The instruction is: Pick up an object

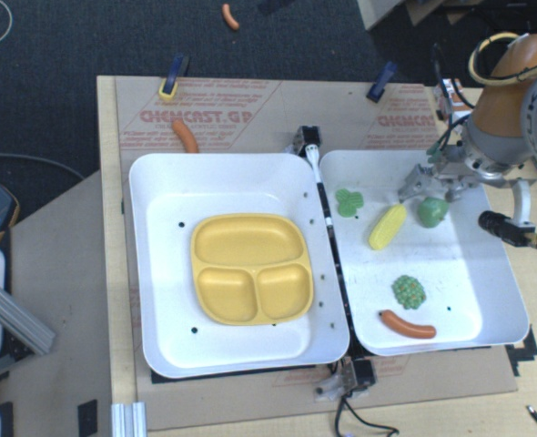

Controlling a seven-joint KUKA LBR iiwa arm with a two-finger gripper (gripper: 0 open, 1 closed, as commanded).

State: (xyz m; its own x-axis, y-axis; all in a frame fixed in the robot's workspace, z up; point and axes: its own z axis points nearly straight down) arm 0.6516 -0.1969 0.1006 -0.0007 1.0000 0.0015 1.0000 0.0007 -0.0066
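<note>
My gripper [431, 192] hangs over the back of the right bin [501, 289], its fingers spread open. A round green vegetable [432, 213] lies on the bin floor right under the fingertips, with nothing lifted. Just left of it is a yellow corn cob [387, 227], and a small green leafy piece [349, 202] sits further left. Toward the front of this bin are a green broccoli floret [409, 291] and an orange sausage [407, 325].
The left bin [159, 244] bears a yellow divided plate [252, 268]. Another orange sausage [186, 136] lies on the cardboard behind the left bin. Blue clamps [172, 76] hold the cardboard's back edge.
</note>
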